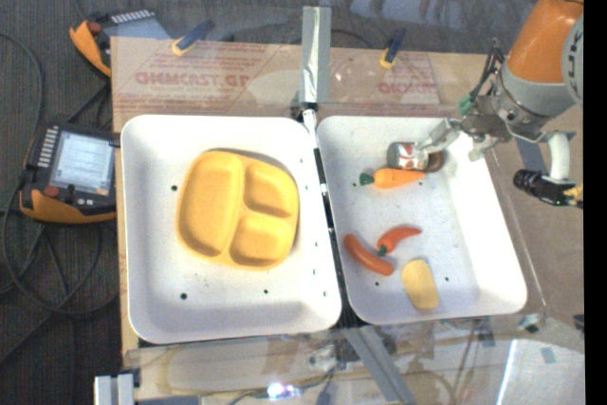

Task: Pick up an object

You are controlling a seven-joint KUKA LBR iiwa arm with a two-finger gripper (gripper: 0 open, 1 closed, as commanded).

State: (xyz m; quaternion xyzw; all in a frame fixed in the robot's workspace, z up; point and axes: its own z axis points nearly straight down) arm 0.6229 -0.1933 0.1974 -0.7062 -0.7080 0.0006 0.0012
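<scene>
Nearest, potato [420, 285]; beyond, sausage [367, 254] and pepper [398, 237]. Gripper [438, 139] far right over can [413, 156], beside carrot [396, 177]; spread impossible to tell. Centre on can, avoid carrot.

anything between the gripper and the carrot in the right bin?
Nothing visible. The gripper hangs at the right bin's far side, right by the small can, with the carrot just below that. The can touches the carrot's upper side and may crowd a grasp.

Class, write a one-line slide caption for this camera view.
Gripper hovers at a can beside a toy carrot in the right bin.
</scene>
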